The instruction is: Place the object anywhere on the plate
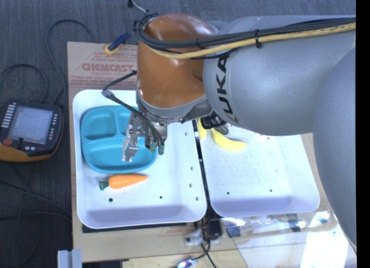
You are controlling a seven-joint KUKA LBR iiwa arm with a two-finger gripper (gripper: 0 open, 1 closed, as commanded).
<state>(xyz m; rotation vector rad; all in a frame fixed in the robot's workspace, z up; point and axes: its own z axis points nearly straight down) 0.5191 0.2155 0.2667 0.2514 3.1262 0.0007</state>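
A blue divided plate [101, 139] lies in the upper left part of the left bin [173, 203]. Just below the plate, on the bin floor, an orange carrot [128, 181] with a green stem end lies on its side. My gripper [143, 150] hangs over the plate's right edge, open, with only blue plate showing between its fingers [128, 152]. The carrot is a short way below the gripper and apart from it.
A yellow banana [227, 142] lies in the upper left of the right bin [266, 197], partly hidden under the arm. The arm's large body covers the top right of the view. A teach pendant [29, 131] sits off the bench at far left.
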